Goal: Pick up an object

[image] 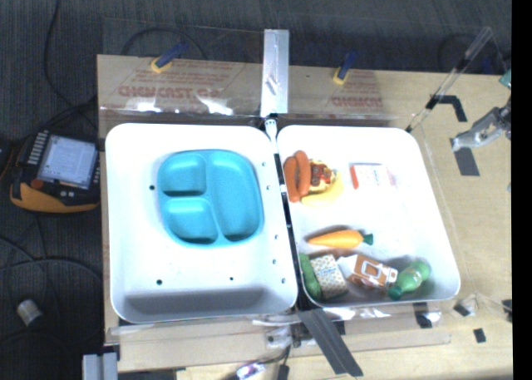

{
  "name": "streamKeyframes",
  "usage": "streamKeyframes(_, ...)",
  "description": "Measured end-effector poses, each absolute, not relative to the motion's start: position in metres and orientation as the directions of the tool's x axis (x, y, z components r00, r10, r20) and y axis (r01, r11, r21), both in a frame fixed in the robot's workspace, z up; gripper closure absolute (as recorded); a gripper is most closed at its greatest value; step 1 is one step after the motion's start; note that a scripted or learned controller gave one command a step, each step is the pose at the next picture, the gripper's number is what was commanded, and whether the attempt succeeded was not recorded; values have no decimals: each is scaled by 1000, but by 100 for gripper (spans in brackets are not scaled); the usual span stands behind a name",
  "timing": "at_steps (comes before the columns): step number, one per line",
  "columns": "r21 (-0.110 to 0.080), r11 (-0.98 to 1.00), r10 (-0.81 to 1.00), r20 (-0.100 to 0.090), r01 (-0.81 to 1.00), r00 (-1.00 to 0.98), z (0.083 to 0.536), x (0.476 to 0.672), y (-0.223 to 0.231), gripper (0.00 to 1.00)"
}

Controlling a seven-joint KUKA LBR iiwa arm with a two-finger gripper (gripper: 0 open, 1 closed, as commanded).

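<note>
The right bin (432, 204) holds several toy foods. A hot dog on a yellow bun (307, 177) lies near its back left, with a small white and red packet (370, 176) beside it. An orange carrot (337, 239) lies mid-bin. Along the front wall sit a green-edged packet (324, 277), a brown carton (371, 273) and a green bottle-like item (412, 278), close together. In the left bin (133, 270) lies a blue three-compartment plate (212, 195).
A metal bracket (275, 71) stands upright behind the seam between the bins. Grey and black fixtures (478, 133) sit on the bench at the right. A handheld device (62, 170) lies off the bench to the left.
</note>
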State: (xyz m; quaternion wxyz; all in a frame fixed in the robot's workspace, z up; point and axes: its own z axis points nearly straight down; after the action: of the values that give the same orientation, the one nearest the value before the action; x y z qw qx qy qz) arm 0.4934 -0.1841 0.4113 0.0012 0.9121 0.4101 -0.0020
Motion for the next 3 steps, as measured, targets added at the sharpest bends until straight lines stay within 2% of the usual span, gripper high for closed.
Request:
streamKeyframes(1, -1, -885, 465, -6, 465, 885, 283, 492, -184, 0)
streamKeyframes(2, -3, -916, 401, -7, 401, 916, 179, 571, -140, 0)
streamKeyframes(3, 3, -915, 404, 0, 404, 915, 90, 579, -117, 0)
